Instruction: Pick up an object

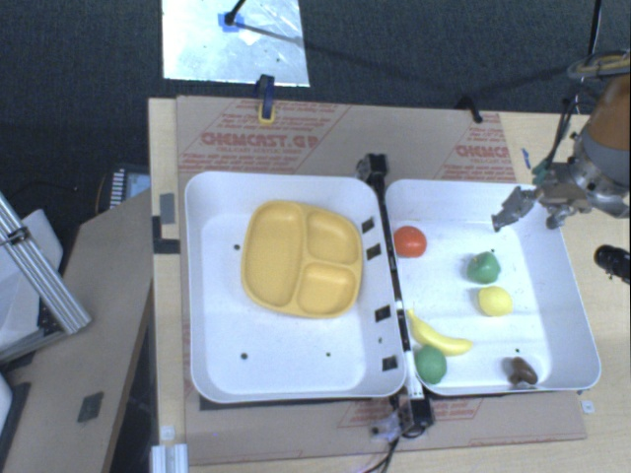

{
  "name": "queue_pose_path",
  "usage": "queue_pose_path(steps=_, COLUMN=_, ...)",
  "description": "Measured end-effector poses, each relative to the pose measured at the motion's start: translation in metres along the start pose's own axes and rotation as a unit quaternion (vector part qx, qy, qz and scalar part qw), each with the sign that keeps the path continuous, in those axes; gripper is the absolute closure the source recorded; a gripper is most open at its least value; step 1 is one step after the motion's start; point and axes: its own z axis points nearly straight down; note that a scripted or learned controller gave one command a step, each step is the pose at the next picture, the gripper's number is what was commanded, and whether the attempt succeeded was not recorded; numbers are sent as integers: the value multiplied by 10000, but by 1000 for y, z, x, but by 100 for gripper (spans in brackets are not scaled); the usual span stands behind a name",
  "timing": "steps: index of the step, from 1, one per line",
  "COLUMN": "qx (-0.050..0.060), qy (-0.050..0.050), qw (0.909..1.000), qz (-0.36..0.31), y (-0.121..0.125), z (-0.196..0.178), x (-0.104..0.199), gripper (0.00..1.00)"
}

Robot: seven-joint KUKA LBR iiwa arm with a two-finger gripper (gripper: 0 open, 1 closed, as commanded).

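gripper: spread wide, nothing held, poised over right bin far edge. step: approach. green ball lies nearest, toward bin centre; descent over it required.

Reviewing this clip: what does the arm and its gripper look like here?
The arm is grey, with an orange band near the view's top edge. Its gripper is a grey metal two-finger unit with dark finger tips. Thin dark cables run beside the wrist.

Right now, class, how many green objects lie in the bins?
2, both in the right bin: one green object near its middle, above the yellow ball; another at the front-left corner, below the banana.
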Motion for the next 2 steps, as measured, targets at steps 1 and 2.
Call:
queue_pose_path(steps=1, qx=-58, qy=-12, qw=10000, qz=-15, y=2, z=-7, x=0, gripper=0)
queue_pose_path(steps=2, qx=-42, qy=-6, qw=10000, qz=-10, y=2, z=53, x=7, gripper=0)
